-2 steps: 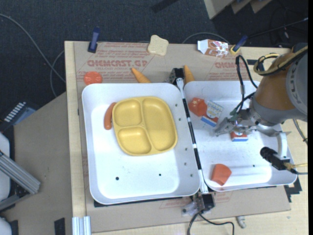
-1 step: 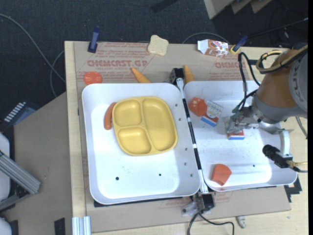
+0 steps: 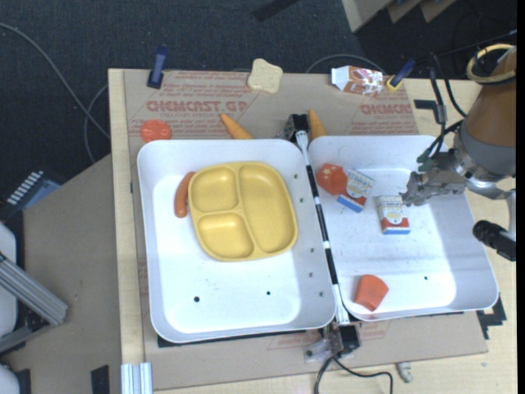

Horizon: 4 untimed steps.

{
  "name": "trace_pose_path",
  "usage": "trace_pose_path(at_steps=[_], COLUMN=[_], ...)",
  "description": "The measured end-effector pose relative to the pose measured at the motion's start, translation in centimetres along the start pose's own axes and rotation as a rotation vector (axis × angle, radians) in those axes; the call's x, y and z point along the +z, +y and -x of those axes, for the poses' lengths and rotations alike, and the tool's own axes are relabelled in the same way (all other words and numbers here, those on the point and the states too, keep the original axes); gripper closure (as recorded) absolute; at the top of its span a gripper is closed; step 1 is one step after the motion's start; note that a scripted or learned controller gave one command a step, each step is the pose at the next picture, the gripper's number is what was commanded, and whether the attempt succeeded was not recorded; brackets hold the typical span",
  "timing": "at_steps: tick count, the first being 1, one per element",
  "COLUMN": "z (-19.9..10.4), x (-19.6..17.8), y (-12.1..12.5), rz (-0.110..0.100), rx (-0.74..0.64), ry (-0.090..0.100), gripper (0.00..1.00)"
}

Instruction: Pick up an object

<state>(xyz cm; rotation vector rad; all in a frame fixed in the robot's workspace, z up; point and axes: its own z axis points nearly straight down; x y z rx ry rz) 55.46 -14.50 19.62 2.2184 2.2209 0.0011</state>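
Observation:
The right bin point(image 3: 459, 290) holds several small items. A red-orange lump point(image 3: 330, 177) lies at its upper left, with a small white and blue packet point(image 3: 357, 189) beside it. A white carton with red and blue print point(image 3: 394, 216) lies near the middle. An orange block point(image 3: 371, 291) rests by the front rim. My gripper point(image 3: 416, 189) reaches in from the right and hangs just up and right of the white carton, close to its top edge. Nothing shows as gripped.
The left bin point(image 3: 238, 306) bears a yellow divided plate point(image 3: 243, 209) and a sausage point(image 3: 181, 195) at its left. Behind the bins lie a bread slice point(image 3: 264, 75), a carrot point(image 3: 235, 126), a red cap point(image 3: 154, 130) and a torn wrapper point(image 3: 358, 79).

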Motion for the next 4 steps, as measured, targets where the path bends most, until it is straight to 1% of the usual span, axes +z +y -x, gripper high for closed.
trace_pose_path(at_steps=[1,2,3,4], z=[0.0,0.8,0.8,-8.0], x=[0.1,10.3,9.1,1.1], y=[0.0,1.2,1.4,-0.3], rz=[-0.002,-0.006,-0.001,-0.001], rx=[0.000,0.002,0.001,-0.001], ry=[0.000,0.003,0.001,0.002], gripper=[0.00,0.00,1.00,1.00])
